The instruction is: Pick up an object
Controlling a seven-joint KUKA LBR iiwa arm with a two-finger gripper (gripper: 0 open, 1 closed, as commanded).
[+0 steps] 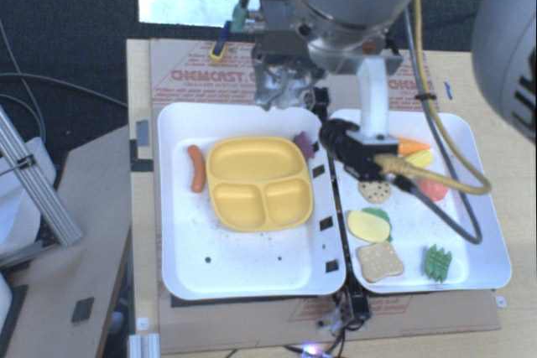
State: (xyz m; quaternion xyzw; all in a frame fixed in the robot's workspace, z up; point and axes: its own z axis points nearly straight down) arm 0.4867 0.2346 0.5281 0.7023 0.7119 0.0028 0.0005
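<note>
1. The pick looks not yet done, as far as I can judge: every object I can make out lies in a bin, and nothing is visibly lifted.
2. The grey metal gripper (285, 88) hangs over the back rim of the shallow white plastic left bin (180, 256). I cannot tell how its end effector is set; it is too blurred.
3. In the left bin sits a smooth yellow plastic plate with three compartments (256, 183). A glossy orange-brown toy sausage (197, 168) lies just beside its left edge, and a small purple piece (304, 145) touches its back right corner.
4. The shallow white right bin (491, 264) holds toy food: a tan square bread slice (379, 262), a ridged green piece (436, 262), a yellow-and-green rounded piece (370, 224), a speckled round cracker (375, 191), a pink-red piece (434, 188) and an orange carrot shape (413, 147).
5. What is left, I judge: choosing an object, closing on it, lifting.
</note>
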